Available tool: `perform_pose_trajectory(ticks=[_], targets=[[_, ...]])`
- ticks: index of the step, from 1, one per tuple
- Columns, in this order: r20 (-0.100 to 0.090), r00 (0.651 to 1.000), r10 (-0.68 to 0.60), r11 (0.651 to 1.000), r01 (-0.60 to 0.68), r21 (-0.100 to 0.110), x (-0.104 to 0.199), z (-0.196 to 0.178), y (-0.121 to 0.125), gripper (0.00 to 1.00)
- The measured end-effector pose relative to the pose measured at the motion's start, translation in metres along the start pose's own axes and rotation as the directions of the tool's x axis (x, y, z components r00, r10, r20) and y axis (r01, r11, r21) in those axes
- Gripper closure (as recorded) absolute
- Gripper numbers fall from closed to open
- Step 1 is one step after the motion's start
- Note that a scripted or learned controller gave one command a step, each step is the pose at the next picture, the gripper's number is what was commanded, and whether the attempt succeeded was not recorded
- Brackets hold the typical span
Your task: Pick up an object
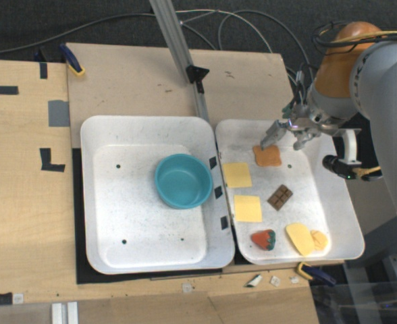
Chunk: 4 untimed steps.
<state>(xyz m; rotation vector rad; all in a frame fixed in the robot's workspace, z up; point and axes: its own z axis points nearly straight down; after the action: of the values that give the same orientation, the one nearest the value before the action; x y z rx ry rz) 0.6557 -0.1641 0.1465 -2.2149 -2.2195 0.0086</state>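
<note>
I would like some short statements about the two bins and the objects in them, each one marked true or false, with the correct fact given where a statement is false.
1. The blue bowl sits in the left bin. True.
2. The right bin holds two flat yellow squares. True.
3. The brown chocolate piece lies inside the blue bowl. False: it lies on the floor of the right bin, apart from the bowl.
4. The pincer hangs over the left bin. False: it is above the right bin, near the orange piece.
5. The red strawberry-like item is near the front edge of the right bin. True.
</note>
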Motion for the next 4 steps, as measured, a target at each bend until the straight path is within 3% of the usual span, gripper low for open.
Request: perform_pose_trajectory(ticks=[1,2,4], targets=[[0.001,1.0,0.0,1.0,0.0,-0.002,0.001,0.055,-0.001,0.0],[0.001,1.0,-0.002,1.0,0.002,-0.006,0.002,0.041,0.001,1.0],[0.001,1.0,0.0,1.0,0.0,-0.012,0.003,-0.049,0.006,1.0]])
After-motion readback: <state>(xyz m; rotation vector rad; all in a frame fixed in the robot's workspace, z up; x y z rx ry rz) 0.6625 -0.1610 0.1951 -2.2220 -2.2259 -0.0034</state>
